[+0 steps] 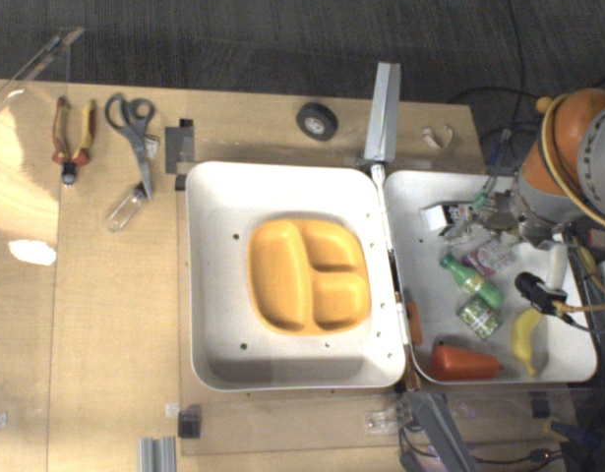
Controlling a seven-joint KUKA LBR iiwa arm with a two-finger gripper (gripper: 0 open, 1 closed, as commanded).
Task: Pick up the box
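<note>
Jaws first, and whether they're parted or closed is impossible to call: the gripper [487, 214] is a tangle of metal and cable low over the back of the right bin [577, 370]. Nothing can be seen caught in it.

The likeliest box [436, 215] is the small white one in that bin's back-left corner, just beside the gripper and apparently resting on the floor. By my reading, the arm is lining up there because that's its target.

A green bottle [468, 274], a small green-patterned pack [477, 317], a banana [525, 337] and a red object [463, 363] crowd the front. A yellow divided tray [308, 271] sits alone in the left bin [211, 264].
</note>
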